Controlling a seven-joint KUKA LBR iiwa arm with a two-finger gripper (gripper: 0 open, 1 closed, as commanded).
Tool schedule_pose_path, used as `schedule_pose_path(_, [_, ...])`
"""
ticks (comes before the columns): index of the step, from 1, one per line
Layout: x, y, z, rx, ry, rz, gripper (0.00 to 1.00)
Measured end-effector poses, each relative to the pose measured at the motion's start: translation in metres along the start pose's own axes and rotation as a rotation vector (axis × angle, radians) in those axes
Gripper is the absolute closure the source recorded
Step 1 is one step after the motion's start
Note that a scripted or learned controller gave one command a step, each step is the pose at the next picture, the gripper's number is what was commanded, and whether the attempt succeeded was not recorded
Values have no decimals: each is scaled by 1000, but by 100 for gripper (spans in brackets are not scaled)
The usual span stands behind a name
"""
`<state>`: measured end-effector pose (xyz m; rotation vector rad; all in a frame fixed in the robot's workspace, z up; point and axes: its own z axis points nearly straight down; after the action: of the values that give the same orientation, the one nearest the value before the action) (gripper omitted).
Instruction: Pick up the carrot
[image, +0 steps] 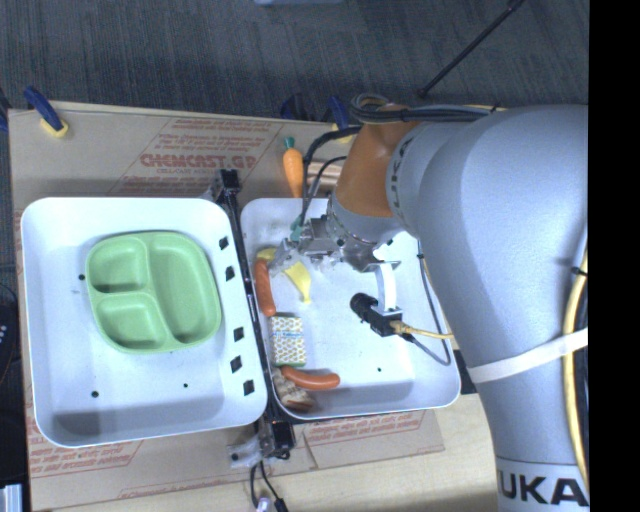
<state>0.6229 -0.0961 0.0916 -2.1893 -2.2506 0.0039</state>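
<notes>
The carrot (291, 170), orange with a green top, lies on the cardboard just beyond the far rim of the right bin (430, 385), outside it. My gripper (308, 240) hangs low over the far left part of that bin, a short way in front of the carrot and just above a yellow piece of food (297, 281). The wrist and its cabling hide the tip. Nothing shows as held.
In the right bin lie a sausage (264, 285) along the left wall, a checked waffle (287, 341), a second sausage (312, 378) and a brown item (297, 401) at the near rim. A green divided plate (152, 290) sits in the left bin (50, 400).
</notes>
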Motion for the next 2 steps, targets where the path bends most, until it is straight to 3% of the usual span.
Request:
schedule_pose_path(1, [-3,-82,-1,3,1,132,0])
schedule_pose_path(2, [68,-27,-100,1,2,318,0])
